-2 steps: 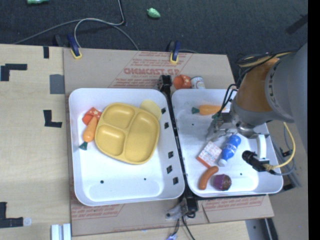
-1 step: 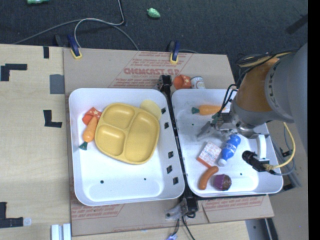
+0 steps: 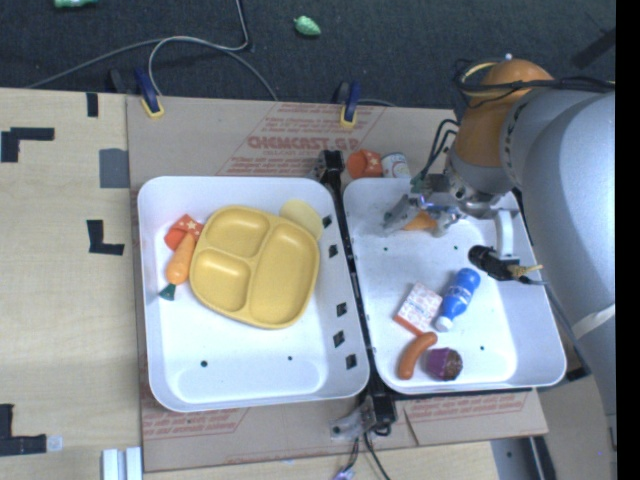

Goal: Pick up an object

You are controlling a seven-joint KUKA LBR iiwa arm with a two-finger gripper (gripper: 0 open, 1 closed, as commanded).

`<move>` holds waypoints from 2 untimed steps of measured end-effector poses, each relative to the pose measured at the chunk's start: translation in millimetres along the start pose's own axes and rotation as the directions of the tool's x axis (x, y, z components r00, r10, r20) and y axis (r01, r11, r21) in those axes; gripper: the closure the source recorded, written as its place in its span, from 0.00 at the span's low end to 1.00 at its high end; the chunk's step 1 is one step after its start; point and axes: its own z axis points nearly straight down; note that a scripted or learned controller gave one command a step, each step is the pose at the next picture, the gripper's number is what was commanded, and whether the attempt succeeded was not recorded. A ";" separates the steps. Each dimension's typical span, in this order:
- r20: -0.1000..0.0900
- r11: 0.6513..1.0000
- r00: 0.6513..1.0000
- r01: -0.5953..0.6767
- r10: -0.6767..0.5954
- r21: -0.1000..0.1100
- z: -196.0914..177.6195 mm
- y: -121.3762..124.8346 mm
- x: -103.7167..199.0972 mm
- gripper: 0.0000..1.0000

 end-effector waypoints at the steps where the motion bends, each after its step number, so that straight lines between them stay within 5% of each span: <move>1: 0.002 1.000 1.000 -0.002 0.002 -0.007 -11.2 -53.8 -38.9 0.00; 2: 0.003 1.000 1.000 -0.001 0.001 -0.012 -1.1 -93.6 -15.8 0.00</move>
